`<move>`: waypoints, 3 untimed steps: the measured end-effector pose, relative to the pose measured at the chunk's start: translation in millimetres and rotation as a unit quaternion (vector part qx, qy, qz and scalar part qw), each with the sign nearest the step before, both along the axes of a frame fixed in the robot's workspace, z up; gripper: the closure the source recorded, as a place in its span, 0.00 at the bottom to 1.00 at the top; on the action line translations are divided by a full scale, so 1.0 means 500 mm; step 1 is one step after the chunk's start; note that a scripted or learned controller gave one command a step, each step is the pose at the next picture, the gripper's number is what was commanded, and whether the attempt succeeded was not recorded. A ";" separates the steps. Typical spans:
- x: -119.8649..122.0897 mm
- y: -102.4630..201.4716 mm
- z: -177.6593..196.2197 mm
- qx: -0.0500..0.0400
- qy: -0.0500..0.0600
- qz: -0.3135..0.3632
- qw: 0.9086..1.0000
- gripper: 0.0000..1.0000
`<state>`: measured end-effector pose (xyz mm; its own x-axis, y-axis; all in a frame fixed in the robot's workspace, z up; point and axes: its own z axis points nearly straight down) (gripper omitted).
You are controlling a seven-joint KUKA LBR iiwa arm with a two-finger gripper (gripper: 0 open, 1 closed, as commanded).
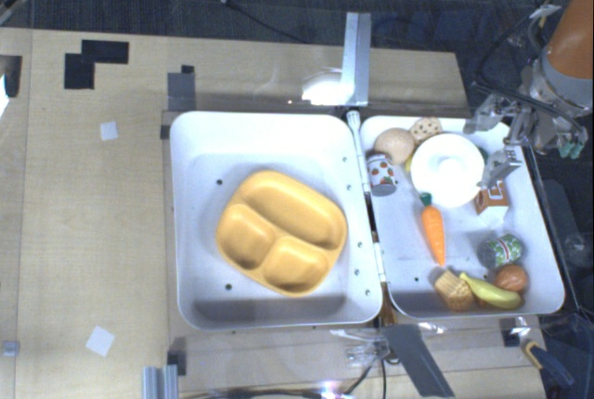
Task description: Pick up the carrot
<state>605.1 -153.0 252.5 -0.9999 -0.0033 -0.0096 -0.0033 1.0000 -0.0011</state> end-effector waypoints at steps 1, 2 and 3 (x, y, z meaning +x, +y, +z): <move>-0.008 0.005 -0.259 0.000 -0.005 -0.069 0.998 0.00; -0.041 0.082 -0.294 0.003 -0.013 -0.069 0.998 0.00; -0.052 0.136 -0.326 0.002 -0.003 -0.077 0.997 0.00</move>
